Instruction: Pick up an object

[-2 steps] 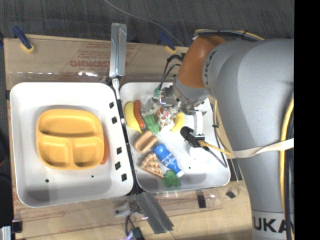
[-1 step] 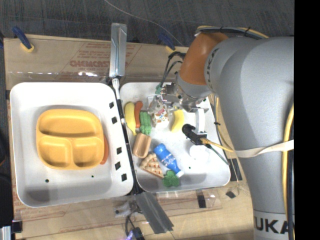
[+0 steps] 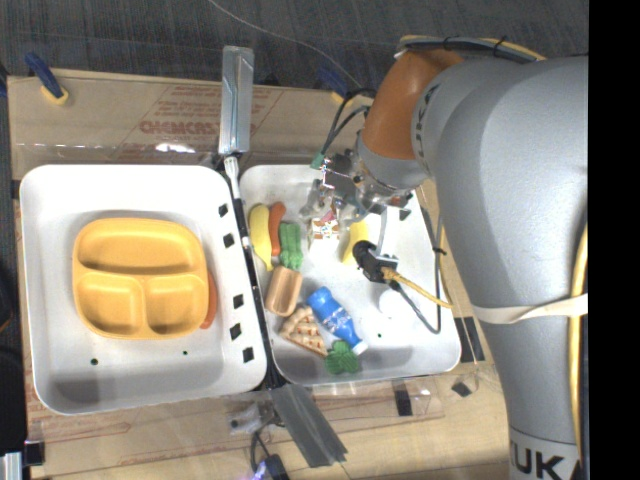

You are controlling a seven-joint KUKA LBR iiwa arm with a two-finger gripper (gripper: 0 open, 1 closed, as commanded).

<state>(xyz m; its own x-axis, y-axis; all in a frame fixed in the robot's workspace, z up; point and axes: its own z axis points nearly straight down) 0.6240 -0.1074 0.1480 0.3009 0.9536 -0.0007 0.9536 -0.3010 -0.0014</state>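
My gripper [image 3: 335, 206] is low in the back part of the right bin [image 3: 425, 338], under the orange band of the arm [image 3: 400, 108]. Just below it lie a small red and white item [image 3: 322, 230] and a yellow piece [image 3: 354, 240]. Along the bin's left side are a yellow banana [image 3: 259, 234], an orange carrot [image 3: 276, 220] and a green vegetable [image 3: 291, 247]. Nearer the front lie a tan bun [image 3: 283, 290], a waffle [image 3: 304, 330], a blue bottle [image 3: 332, 317] and a green broccoli piece [image 3: 343, 360].
The left bin [image 3: 60, 368] holds a yellow divided plate [image 3: 140, 276]. A metal divider [image 3: 236, 98] runs between the bins. The grey arm body [image 3: 520, 218] covers the right side of the bench. A cable [image 3: 415, 293] trails over the right bin.
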